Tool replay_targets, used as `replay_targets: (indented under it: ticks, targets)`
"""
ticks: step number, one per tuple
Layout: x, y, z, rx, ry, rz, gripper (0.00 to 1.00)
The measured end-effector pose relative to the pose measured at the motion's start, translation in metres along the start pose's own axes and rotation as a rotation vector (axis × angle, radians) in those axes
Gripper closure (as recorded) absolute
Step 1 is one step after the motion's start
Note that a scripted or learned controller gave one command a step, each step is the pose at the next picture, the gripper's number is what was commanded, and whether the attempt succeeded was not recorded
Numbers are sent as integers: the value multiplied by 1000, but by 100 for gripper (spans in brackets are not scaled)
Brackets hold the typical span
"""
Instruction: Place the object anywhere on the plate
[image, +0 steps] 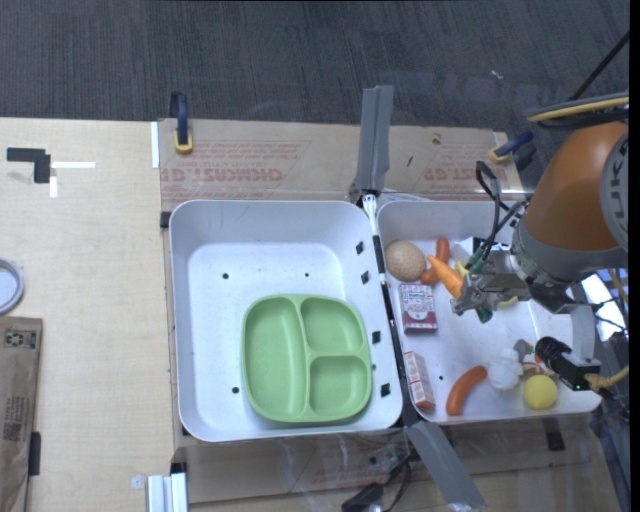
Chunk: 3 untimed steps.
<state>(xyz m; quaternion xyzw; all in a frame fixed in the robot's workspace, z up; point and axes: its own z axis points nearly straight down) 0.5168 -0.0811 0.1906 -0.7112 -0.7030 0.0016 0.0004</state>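
Lying slantwise beside the gripper, the carrot points lower-right; jaws' state seemingly untellable.

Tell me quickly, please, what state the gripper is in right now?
Gripper: low over the right bin, by the carrot; open or closed cannot be told.

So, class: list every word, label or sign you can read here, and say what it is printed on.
Cardboard sheet: red print, upside down, too blurred to read for sure.
Red carton: label too small to read.
Small box: print too small to read.
Brown bag: recycling sign, no readable words.
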Motion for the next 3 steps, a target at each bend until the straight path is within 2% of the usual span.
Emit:
replay_targets:
  ticks: [1,2,3]
  targets:
    - [87,-12,0,1,1,-62,100]
    - [160,-21,0,1,1,-341,100]
    - [160,-20,0,1,0,-340,0]
